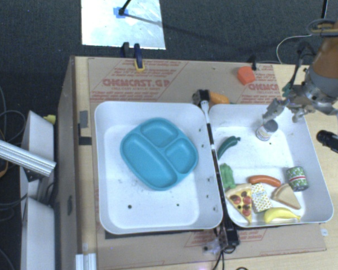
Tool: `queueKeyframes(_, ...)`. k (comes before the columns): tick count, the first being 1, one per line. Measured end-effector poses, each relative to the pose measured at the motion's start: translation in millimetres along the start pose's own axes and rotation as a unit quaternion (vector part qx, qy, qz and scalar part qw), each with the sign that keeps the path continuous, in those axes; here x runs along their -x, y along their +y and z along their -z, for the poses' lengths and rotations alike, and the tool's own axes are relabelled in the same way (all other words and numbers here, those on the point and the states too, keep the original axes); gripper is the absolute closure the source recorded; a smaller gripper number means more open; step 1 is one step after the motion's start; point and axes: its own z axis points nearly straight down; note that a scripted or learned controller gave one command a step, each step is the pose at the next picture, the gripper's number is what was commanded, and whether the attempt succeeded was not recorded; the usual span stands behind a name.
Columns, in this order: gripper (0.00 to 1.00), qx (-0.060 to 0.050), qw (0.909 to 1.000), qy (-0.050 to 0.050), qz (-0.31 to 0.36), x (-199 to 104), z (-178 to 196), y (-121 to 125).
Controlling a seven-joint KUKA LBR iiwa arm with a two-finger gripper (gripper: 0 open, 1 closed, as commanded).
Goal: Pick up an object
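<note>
My gripper (pixel 266 129) hangs over the rear middle of the right bin (pixel 315 167), its tip low near the bin floor, with nothing seen in it. A green pepper (pixel 228 145) lies just left of it. Along the bin's front sit a leafy green piece (pixel 227 176), a pizza slice (pixel 240 199), a pale cracker-like piece (pixel 260 198), a red sausage (pixel 263 180), a bread wedge (pixel 286 196), a yellow banana (pixel 280 214) and a small green can (pixel 296 178).
A blue divided plate (pixel 158 152) lies in the left bin (pixel 115 207). An orange block (pixel 246 75) rests on the bench behind the bins. Another orange item (pixel 218 98) sits at the rear of the divider. The arm's orange band (pixel 329 55) is at upper right.
</note>
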Motion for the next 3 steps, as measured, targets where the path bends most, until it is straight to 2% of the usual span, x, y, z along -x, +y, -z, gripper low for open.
queueKeyframes(1,0.00,-0.002,1.0000,0.000,-0.001,40,-50,4)
queueKeyframes(2,0.00,0.000,1.0000,0.000,0.000,39,-93,21)
queueKeyframes(3,0.00,-0.002,1.0000,0.001,0.001,38,-121,36)
